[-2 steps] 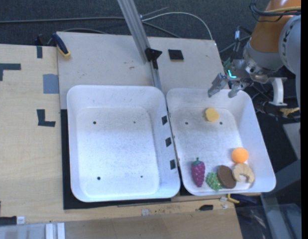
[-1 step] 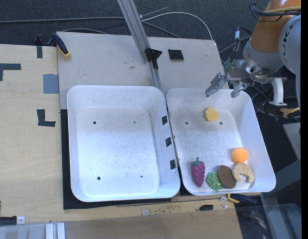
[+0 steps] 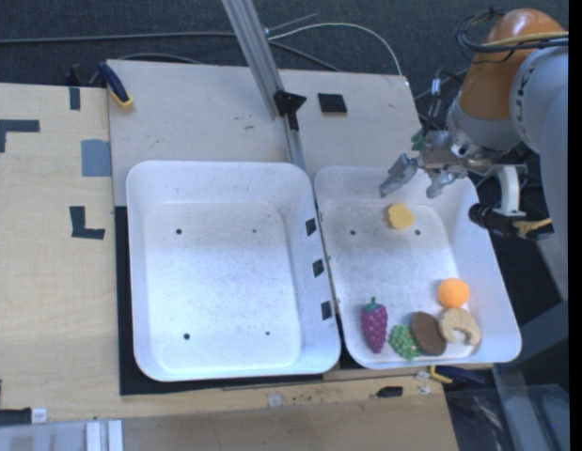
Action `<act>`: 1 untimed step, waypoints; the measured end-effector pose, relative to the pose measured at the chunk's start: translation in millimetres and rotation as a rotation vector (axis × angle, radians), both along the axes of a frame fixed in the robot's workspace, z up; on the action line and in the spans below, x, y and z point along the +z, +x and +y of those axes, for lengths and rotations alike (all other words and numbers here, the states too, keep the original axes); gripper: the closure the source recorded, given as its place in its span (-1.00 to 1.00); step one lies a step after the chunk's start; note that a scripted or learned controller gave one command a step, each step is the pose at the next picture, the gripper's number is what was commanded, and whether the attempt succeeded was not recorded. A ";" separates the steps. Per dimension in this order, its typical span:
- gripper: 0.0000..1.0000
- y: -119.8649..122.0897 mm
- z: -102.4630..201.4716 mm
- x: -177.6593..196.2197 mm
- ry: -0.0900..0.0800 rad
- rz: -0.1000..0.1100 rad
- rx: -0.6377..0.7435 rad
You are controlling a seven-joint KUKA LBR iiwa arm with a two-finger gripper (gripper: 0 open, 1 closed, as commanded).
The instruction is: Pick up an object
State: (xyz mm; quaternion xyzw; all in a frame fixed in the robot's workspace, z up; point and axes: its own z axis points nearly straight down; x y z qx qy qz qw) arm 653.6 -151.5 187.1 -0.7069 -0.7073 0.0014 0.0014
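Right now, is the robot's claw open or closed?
Open. The gripper has its two fingers spread apart above the right bin, with nothing between them. The yellow piece lies just below it on the bin floor.

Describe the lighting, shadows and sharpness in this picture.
Camera view: even, soft light, no harsh glare on the white bins. The yellow piece and orange ball cast only faint shadows. The gripper looks slightly soft, and the toys at the right bin's near edge are small and low in detail.
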 end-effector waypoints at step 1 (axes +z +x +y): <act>-1.00 4.2 1.9 -43.8 0.000 0.000 0.001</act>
